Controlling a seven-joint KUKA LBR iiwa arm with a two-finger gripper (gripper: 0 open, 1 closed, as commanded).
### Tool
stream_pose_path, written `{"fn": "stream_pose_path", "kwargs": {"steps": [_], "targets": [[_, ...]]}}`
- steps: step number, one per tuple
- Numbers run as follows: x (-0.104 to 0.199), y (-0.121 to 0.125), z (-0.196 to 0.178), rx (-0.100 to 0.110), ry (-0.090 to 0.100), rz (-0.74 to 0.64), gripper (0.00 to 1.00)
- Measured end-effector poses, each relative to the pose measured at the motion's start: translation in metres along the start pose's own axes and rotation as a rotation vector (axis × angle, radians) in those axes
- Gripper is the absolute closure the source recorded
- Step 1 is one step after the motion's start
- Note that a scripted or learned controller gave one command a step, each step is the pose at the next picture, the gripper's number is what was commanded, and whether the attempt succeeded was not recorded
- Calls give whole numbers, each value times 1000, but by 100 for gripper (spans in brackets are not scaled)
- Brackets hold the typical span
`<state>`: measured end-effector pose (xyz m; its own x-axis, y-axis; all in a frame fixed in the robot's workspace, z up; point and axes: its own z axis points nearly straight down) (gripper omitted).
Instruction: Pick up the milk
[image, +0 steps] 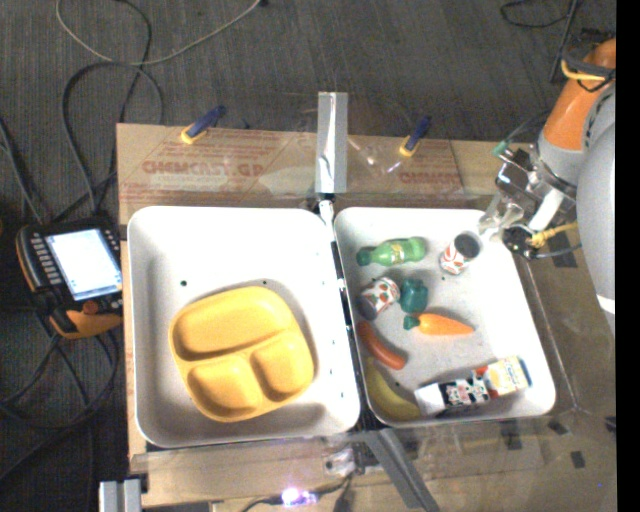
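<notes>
The milk (472, 387) is a white carton with black and orange print. It lies on its side in the near right corner of the right bin (530, 300). My gripper (503, 218) hangs over the far right edge of that bin, well away from the carton and just right of a small tin can (458, 252). Nothing shows in its grasp.
The right bin also holds a green bottle (393, 252), a red and white cup (380, 294), a teal toy (413, 294), a carrot (443, 323), a hot dog (384, 348) and a banana (388, 396) beside the milk. A yellow divided plate (243, 349) sits in the left bin (150, 260).
</notes>
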<state>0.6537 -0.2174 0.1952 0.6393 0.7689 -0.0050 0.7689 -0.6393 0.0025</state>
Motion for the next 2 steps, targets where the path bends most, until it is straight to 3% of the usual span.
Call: {"fn": "stream_pose_path", "kwargs": {"steps": [1,2], "targets": [[1,-1,1,2,-2,-1,0],[69,-72,105,-4,6,0,0]]}}
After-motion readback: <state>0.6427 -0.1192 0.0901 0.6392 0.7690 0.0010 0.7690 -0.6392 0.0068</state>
